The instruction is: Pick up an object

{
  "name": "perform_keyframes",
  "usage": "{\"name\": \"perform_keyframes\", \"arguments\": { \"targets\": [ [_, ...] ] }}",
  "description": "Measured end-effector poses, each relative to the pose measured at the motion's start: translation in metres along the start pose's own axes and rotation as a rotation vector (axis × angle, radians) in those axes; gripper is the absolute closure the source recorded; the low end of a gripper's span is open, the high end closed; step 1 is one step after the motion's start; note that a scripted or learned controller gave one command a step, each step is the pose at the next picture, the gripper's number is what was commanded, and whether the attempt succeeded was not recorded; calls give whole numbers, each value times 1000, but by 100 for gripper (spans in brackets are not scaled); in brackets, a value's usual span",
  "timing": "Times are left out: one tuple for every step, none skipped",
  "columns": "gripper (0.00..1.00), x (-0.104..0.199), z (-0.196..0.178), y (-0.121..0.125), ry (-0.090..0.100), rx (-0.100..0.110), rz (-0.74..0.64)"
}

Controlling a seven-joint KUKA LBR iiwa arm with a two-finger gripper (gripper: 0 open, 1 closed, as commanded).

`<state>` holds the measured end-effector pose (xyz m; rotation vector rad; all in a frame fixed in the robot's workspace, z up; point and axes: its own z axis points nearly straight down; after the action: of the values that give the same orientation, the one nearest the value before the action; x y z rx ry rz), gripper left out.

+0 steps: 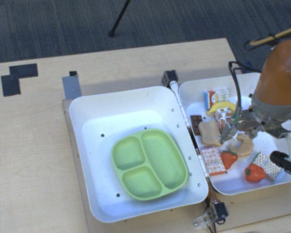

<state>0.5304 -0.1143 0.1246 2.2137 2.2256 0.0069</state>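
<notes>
Right bin [223,186]: heap of small toy foods — yellow banana [220,108] near the far end, tan bread slice [209,133] beside the divider, red tomato-like piece [229,159] and red pepper [254,173] toward the near edge. Gripper [235,128] is down amid the heap, just right of the bread slice; finger state cannot tell, clutter hides it. Left bin [93,149] holds a green divided plate [149,164].

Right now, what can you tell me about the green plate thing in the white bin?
The green tray is light green, looks like smooth plastic, and has rounded corners. Raised ridges split it into three sections: one long one and two smaller ones. It lies flat, turned a bit askew, on the floor of the left bin, toward the near right corner. Nothing sits in its sections, and nothing besides the bin touches it.
</notes>
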Motion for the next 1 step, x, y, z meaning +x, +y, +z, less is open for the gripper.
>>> {"name": "perform_keyframes", "arguments": {
  "targets": [
    [0,10,30,-33,-17,-36,7]
  ]
}}
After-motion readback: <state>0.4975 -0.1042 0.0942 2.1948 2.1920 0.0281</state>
